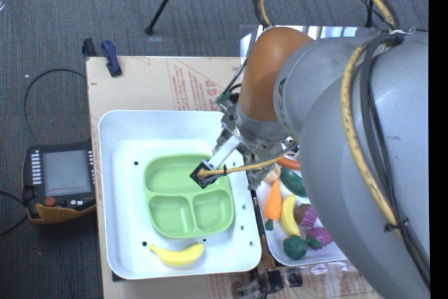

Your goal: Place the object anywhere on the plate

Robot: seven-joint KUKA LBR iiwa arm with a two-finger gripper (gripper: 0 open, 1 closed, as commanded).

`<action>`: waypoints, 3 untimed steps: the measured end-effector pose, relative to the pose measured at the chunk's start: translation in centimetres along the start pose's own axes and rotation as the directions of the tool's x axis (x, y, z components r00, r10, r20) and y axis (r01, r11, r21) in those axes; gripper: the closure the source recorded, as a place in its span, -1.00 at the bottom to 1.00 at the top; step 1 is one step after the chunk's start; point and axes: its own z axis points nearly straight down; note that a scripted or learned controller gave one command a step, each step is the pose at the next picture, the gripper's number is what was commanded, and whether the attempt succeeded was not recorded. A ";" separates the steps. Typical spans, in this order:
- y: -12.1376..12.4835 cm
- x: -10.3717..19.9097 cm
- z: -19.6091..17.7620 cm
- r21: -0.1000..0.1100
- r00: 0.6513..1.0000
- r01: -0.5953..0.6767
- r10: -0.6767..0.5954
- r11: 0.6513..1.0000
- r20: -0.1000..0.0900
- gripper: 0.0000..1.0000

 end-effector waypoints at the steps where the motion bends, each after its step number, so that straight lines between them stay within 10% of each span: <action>1: 0.0 0.0 0.0 0.000 1.000 0.000 0.000 1.000 0.000 -1.00; 3: 0.0 0.0 0.0 0.000 1.000 0.000 0.000 1.000 0.000 -1.00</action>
